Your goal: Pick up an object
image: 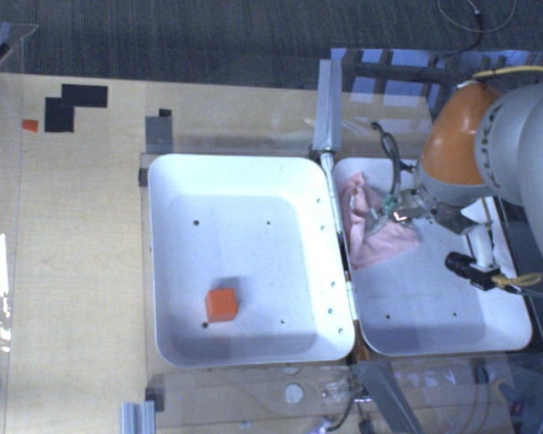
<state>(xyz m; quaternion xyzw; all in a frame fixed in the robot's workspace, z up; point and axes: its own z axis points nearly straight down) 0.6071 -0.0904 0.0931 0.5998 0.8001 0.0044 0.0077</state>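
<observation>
Over the right shallow white bin [452, 333], the two-finger gripper [394, 208] sits against a crumpled pink cloth [373, 226], jaw state impossible to tell, while a small orange block [222, 305] lies in the left white bin [244, 179].

no text, label, brand or number can be read on anything here.

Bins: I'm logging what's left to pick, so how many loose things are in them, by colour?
Orange: 1, a block in the left bin.
Pink: 1, a crumpled cloth in the right bin, under the gripper.
Total: 2
</observation>
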